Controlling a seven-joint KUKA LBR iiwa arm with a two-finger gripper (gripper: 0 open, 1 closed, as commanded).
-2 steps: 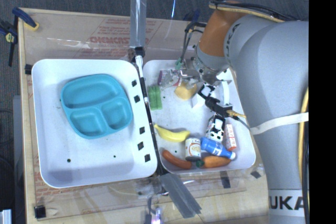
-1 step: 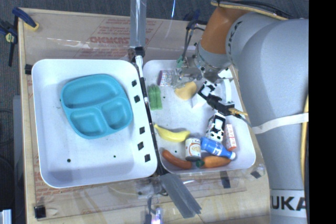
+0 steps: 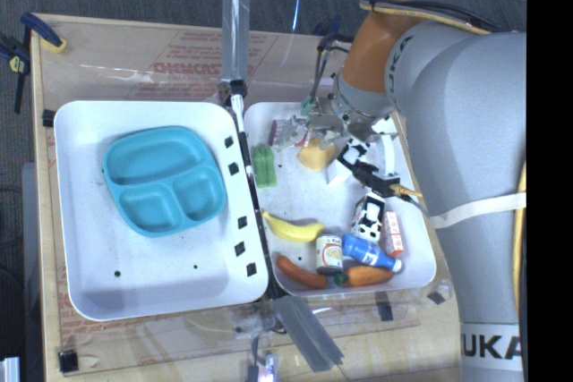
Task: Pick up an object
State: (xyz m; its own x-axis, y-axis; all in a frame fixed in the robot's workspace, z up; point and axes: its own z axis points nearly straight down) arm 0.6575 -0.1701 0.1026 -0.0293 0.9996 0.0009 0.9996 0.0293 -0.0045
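My gripper point(image 3: 328, 123) hangs over the far part of the right bin point(image 3: 421, 268), under the orange band of the arm point(image 3: 372, 58). Just in front of it lies a pale yellow lump point(image 3: 314, 157); whether they touch I cannot tell. To its left sits a crinkled clear packet point(image 3: 287, 132), and further left a green block point(image 3: 264, 165) by the bin's left wall. Toward the near end lie a banana point(image 3: 294, 229), a small can point(image 3: 329, 253), a blue bottle point(image 3: 370, 253), a red sausage point(image 3: 299, 273) and an orange carrot point(image 3: 367, 276).
The left bin point(image 3: 81, 273) holds a blue divided tray point(image 3: 166, 179). A black-and-white item point(image 3: 369, 215) and a red-and-white pack point(image 3: 393, 238) lie by the right bin's right wall. The grey arm covers the bench's right side. A clear upright tube point(image 3: 235, 36) stands behind the bins.
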